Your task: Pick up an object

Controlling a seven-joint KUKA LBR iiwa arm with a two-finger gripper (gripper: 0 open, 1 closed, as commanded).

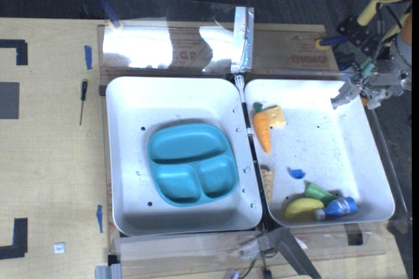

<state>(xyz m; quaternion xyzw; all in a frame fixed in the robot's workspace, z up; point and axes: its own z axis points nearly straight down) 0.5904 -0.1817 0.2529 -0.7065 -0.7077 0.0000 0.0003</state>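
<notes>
Two shallow white plastic bins sit side by side on the pale wooden bench (pixel 46 160); the left bin (pixel 124 101) holds a turquoise plastic divided tray (pixel 192 163) with one long compartment at the far side and two smaller ones nearer the camera, lying roughly in the bin's middle; the right bin (pixel 353 140) carries the loose objects. Near its far-left corner lies an orange plastic toy carrot (pixel 262 130) with a green top, pointing toward the camera, and touching it on the right is a small yellow block (pixel 275 116); a tiny blue scrap (pixel 296 173) rests alone toward the middle of the bin floor; along the near wall a cluster sits together — a yellow toy banana (pixel 303 207), a green rounded piece (pixel 318 192) just behind it, and a small blue bottle with a white band (pixel 340 207) lying on its side beside the banana. A brownish speckled object (pixel 266 181) lies against the left wall of the right bin. The grey metal gripper (pixel 350 93) hovers at the bin's far-right corner, over the rim and well apart from every object; nothing can be seen between its fingers, though whether they are spread or closed cannot be told at this angle. A clear plastic sheet (pixel 170 42) glares behind the left bin — a thin dark screwdriver (pixel 82 99) lies on the bench to the left.
</notes>
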